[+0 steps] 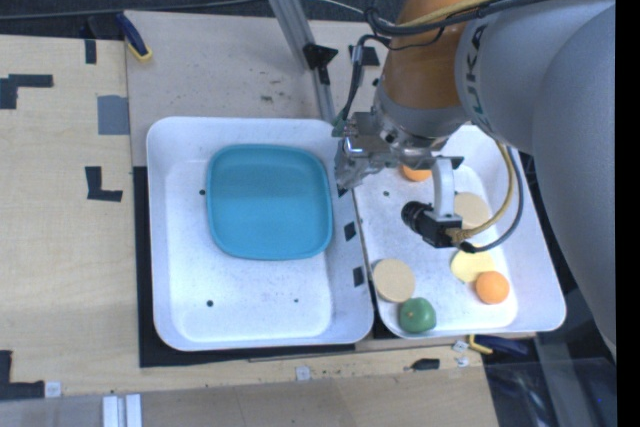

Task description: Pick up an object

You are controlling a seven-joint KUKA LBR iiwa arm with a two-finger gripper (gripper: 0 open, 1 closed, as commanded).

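- The gripper point(358, 155) sits low near the centre of the frame, over the wall where the two bins meet. Whether it is released or clenched cannot be told.
- No object can be seen in its hold, so I judge the pick not yet made. Grasp and lift are both left.
- The closest candidate is the orange piece point(415, 174), just right of the gripper in the right bin point(530, 310), partly hidden under the wrist.
- The blue plate point(270, 200) lies just left of the gripper, in the left bin point(250, 300).
- Farther off, toward the lower right, lie the tan disc point(393, 280), green ball point(417, 315), yellow piece point(466, 266) and orange ball point(491, 287).
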